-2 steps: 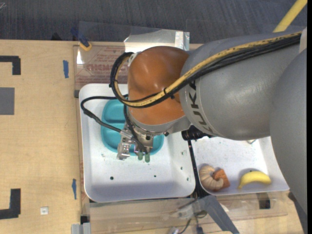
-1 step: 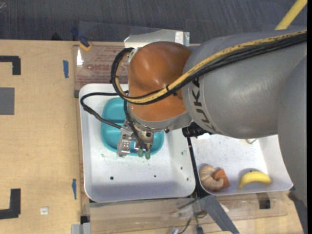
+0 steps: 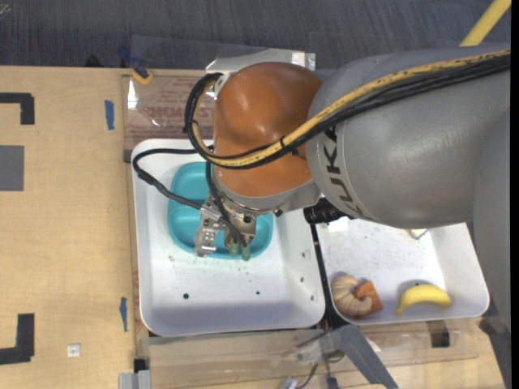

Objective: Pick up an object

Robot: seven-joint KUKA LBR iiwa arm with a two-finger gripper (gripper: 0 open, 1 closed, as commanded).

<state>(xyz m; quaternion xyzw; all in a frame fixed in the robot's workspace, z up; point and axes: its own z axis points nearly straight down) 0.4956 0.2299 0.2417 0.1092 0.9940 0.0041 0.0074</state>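
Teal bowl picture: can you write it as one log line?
arm: over left bin | gripper: at teal bowl rim | hold: unclear | right bin: banana, shell-like toy

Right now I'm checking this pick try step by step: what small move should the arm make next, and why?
Probably lower the tool a little onto the teal bowl in the left bin. The tool hangs over the bowl's near rim, and nothing can be seen held in it. The banana and the brown-and-cream item lie off in the right bin, so the bowl is the closest target.
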